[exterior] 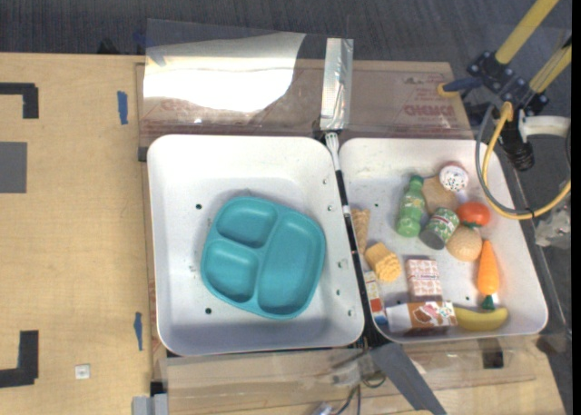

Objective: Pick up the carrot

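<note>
Orange carrot (488,270) upright by the right bin's (536,295) right wall, just above the banana (481,317) — hand's state impossible to tell

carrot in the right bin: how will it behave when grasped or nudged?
The carrot looks like a rigid, glossy plastic toy, so probably stiff, light and a bit slippery. Its tapered, rounded body lies lengthwise beside the bin wall, so a nudge may roll it. Its green end sits close to the banana, which a grasp there could disturb.

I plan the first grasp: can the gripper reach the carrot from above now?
Probably yes. The carrot lies uncovered near the right bin's right wall, but the banana touches its green end, and the wall is close.
</note>
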`<state>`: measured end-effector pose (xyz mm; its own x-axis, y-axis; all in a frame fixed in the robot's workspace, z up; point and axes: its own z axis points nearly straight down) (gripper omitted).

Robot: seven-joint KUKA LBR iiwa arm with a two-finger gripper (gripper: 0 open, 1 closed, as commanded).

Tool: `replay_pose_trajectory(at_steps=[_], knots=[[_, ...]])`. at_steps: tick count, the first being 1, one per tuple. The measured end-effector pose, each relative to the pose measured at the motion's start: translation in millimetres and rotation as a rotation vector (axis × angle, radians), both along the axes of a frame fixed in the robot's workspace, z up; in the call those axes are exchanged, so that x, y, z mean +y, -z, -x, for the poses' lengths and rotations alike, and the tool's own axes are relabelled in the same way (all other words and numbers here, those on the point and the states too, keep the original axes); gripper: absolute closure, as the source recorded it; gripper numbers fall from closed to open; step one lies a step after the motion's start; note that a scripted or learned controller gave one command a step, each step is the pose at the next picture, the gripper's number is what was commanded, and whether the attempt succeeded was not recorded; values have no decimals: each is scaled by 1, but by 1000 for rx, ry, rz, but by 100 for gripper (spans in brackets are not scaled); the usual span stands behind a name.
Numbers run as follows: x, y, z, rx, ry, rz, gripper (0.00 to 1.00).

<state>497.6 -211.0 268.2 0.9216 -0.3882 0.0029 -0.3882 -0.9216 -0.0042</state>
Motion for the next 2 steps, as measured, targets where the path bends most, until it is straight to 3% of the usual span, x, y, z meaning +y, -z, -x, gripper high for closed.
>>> replay_pose_trajectory(at_steps=[1,2], knots=[[-10,12,-22,1,-188,-2,100],[-8,163,-7,13,-185,-9,100]])
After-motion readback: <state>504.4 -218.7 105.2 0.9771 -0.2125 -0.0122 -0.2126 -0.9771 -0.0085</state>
